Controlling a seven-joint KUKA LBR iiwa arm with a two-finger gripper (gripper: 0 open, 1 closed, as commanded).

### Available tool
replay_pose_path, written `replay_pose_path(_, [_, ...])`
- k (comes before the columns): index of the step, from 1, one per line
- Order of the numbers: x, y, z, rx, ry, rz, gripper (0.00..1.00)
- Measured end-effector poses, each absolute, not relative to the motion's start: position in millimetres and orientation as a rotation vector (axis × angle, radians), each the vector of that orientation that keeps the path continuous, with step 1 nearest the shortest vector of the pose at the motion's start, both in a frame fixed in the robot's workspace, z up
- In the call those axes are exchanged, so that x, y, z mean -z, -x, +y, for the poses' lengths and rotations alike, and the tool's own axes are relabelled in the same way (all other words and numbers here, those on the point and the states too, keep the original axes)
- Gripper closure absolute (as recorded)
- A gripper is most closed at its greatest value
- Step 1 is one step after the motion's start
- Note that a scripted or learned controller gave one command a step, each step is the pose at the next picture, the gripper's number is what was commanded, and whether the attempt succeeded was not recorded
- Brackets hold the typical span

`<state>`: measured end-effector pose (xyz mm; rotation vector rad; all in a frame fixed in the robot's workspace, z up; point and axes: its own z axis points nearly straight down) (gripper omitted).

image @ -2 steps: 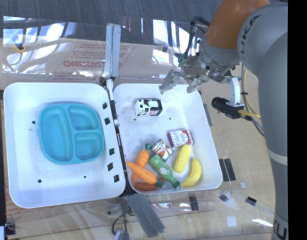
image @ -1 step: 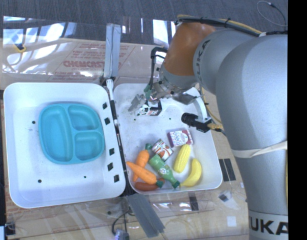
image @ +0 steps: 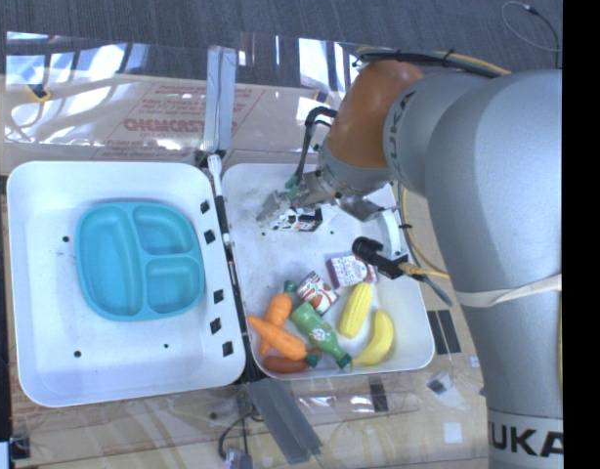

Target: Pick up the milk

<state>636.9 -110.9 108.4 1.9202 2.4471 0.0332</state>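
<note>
The milk (image: 318, 292), a small white carton with red markings, lies in the right bin (image: 417, 355), near its middle. It sits between a carrot and a corn cob. My gripper (image: 288, 210) hangs low over the far left part of that bin, above bare floor. It is well behind the milk and apart from it. The grey arm with its orange band (image: 373, 115) reaches in from the right and hides the bin's far right corner.
Around the milk lie a purple packet (image: 348, 270), a corn cob (image: 356, 308), a banana (image: 378, 340), a green bottle (image: 320, 333), two carrots (image: 278, 325) and a red sausage (image: 285, 364). The left bin (image: 36, 262) holds a blue divided plate (image: 139, 260).
</note>
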Motion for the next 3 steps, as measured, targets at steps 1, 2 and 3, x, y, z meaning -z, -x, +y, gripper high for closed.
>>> replay_pose_path(1, [-108.8, -623.1, -109.9, -0.029, -1.870, 2.477, 0.00])
replay_pose_path(2, [-117.8, -623.6, -108.6, -0.027, -1.866, 2.490, 1.00])
replay_pose_path(3, [-116.4, -622.7, -109.0, -0.024, -1.867, 2.492, 0.00])
